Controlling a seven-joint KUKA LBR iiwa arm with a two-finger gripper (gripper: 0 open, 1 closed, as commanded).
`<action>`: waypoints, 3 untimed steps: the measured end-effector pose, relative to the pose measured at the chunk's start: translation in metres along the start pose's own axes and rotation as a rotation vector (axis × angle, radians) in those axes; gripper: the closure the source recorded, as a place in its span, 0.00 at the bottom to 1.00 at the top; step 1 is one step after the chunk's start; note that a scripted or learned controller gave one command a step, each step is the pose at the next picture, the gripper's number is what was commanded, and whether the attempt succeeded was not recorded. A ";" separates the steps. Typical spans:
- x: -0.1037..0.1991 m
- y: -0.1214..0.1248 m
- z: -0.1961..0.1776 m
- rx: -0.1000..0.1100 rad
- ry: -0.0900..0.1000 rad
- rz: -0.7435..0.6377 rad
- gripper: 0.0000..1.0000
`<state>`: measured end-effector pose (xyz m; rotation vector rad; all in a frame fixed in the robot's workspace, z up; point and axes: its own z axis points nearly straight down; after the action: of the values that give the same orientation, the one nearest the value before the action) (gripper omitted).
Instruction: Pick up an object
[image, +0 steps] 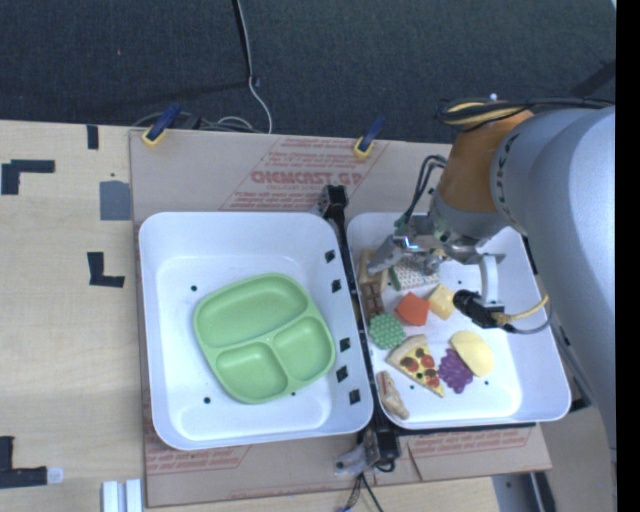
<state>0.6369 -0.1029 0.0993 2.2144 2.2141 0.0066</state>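
The right bin (530, 395) holds a heap of toy food: a pizza slice (416, 363), a purple grape bunch (455, 371), a yellow lemon (472, 352), a red-orange piece (412, 309), a yellow wedge (441, 300), a green round piece (386, 330), a white dotted piece (408, 275), a brown waffle-like strip (370, 292) and a bread-like piece (392, 400). My gripper (408, 248) hangs low over the bin's far left part, just above the dotted piece and the brown strip. Its tips blend into the clutter.
The left bin (165, 400) carries a green three-compartment plate (262, 335). A black divider (345, 290) runs between the bins. The grey arm with its orange band (480, 150) covers the upper right. Clamps and a cable lie at the cardboard's far edge.
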 end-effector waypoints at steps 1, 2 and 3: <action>-0.001 0.030 0.009 0.027 -0.010 -0.003 0.00; -0.001 0.027 0.009 0.016 -0.010 0.000 0.00; -0.001 0.021 0.008 -0.001 -0.010 0.001 0.00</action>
<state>0.6579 -0.1038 0.0918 2.2098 2.2077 -0.0032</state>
